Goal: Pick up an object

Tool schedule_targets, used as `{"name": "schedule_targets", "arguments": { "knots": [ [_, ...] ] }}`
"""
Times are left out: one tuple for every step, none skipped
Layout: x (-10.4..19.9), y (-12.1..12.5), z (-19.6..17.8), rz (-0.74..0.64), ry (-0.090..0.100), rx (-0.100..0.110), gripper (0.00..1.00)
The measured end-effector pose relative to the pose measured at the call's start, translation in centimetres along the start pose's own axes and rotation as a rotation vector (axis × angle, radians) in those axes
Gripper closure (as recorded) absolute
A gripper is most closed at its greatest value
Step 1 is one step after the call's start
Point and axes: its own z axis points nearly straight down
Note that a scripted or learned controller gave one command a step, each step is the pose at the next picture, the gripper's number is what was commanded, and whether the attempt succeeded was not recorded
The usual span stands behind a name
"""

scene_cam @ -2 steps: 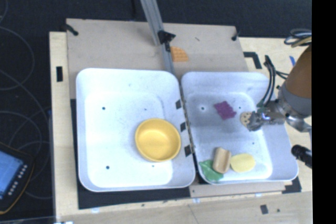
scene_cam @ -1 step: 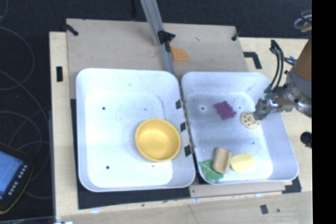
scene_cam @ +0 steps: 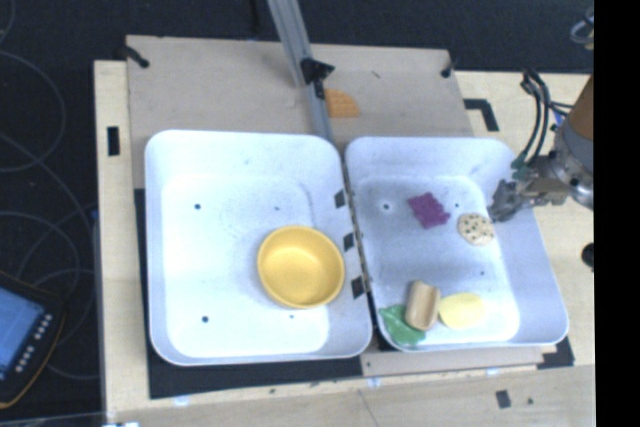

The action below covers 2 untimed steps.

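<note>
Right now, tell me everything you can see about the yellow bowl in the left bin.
The yellow bowl is round and a plain, even yellow, with a smooth, slightly glossy look like plastic. It sits upright, mouth up, and nothing can be seen inside it. It rests on the floor of the left bin, toward the near right part, close to the wall shared with the right bin. Nothing else touches it, and the gripper is away over the right bin's far right side.
</note>
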Motion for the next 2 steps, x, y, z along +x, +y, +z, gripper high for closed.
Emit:
{"name": "schedule_targets", "arguments": {
  "knots": [
    [5.8,1.7,-0.8,-0.004,0.002,0.001,1.00],
    [11.8,3.6,-1.0,-0.003,0.002,0.002,1.00]
  ]
}}
